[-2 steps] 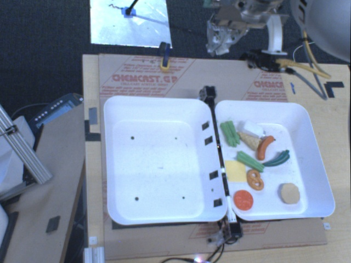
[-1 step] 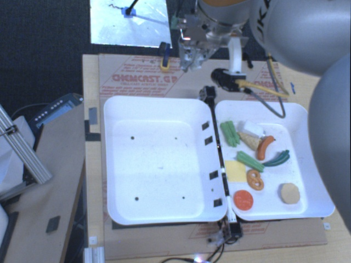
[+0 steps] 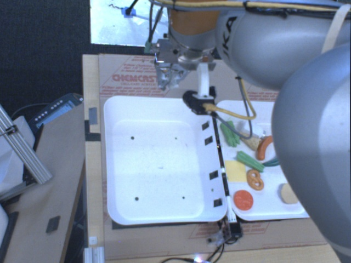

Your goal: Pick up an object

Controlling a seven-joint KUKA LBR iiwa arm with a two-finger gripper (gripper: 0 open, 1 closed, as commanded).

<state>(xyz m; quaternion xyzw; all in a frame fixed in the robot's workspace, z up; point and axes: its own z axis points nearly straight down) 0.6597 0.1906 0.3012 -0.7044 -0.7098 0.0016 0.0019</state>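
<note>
Up near the top centre of the frame, the gripper (image 3: 171,76) hangs above the far rim of the left bin (image 3: 118,147), over the brown cardboard sheet (image 3: 131,73) printed with red lettering; its metal tips are blurred, and I cannot tell whether the fingers are open or closed, nor is anything visible between them. Just right of it a black fitting (image 3: 196,102) with a white post sits at the top of the divide between the two bins. The grey arm (image 3: 285,37) with its orange band fills the upper right. In the right bin (image 3: 269,212), at centre right, lie the objects: a green toy vegetable (image 3: 230,133), a sausage (image 3: 265,147), a second green piece (image 3: 250,161), a yellow slab (image 3: 236,171), a pretzel (image 3: 254,179), a red tomato (image 3: 243,200) and a beige piece (image 3: 287,193) partly hidden by the arm. Both bins rest on the desk (image 3: 55,201).
</note>
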